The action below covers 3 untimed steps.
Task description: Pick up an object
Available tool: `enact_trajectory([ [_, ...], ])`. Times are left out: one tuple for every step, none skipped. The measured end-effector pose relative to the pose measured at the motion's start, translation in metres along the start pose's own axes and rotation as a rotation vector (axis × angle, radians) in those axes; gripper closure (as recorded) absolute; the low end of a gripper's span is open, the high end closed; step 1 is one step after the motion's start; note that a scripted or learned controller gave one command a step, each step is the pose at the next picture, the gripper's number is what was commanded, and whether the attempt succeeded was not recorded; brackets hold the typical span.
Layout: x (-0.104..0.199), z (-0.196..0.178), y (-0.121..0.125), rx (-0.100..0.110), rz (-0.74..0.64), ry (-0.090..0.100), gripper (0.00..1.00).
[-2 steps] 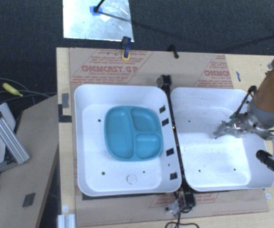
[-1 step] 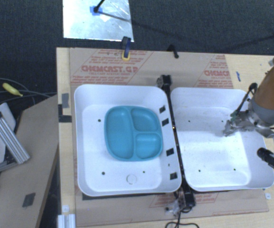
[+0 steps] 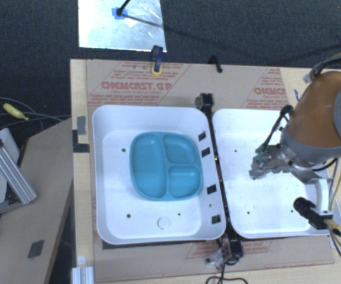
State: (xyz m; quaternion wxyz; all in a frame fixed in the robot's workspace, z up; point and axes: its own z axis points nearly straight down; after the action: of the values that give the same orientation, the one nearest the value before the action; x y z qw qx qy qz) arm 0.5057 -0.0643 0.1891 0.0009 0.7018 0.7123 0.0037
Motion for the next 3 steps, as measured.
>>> enact_trajectory([
  [0.082,-0.109,-0.015,-0.008,0.0,0.001,1.0],
  [0.149,-0.159,-0.015,-0.001,0.003,0.0,1.0],
  [0.188,-0.192,-0.015,0.001,0.006,-0.001,1.0],
])
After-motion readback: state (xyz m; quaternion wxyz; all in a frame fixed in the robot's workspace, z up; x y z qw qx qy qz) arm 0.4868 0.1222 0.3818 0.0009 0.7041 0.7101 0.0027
